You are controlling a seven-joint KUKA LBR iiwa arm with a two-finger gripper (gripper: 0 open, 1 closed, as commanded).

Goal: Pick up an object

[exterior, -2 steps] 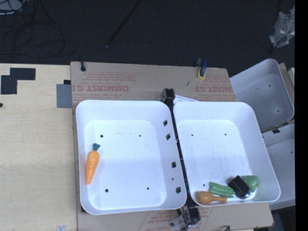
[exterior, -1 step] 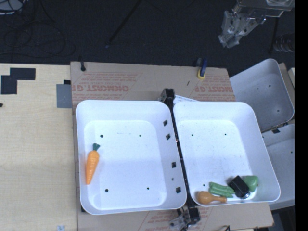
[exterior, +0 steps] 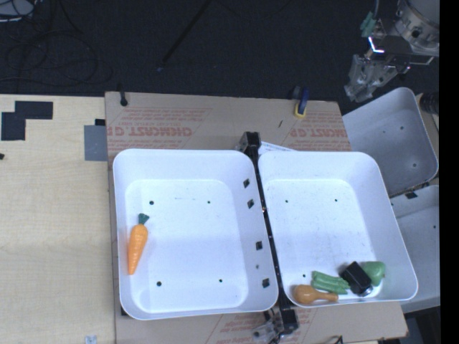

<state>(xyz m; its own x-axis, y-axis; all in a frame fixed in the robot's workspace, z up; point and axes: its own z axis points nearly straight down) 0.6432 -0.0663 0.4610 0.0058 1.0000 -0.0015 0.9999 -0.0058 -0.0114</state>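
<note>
Two white bins [exterior: 247, 165] side by side on cardboard [exterior: 215, 124] printed "CHEMCAST", seen reversed. One toy carrot [exterior: 136, 244] by left bin's left wall. Four items clustered in right bin's near corner: green pod [exterior: 328, 282], black block [exterior: 356, 277], green piece [exterior: 374, 269], tan gourd [exterior: 313, 294]. Gripper [exterior: 369, 74] raised beyond right bin, finger state unclear.

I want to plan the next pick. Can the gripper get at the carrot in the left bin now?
Probably yes. The carrot lies alone near the left bin's wall, nothing above it; the gripper hangs far off, beyond the right bin.

Brown cardboard sheet [exterior: 215, 124] under both bins; blue-yellow clamp [exterior: 301, 101] at its far edge; cables [exterior: 50, 20] behind.
</note>
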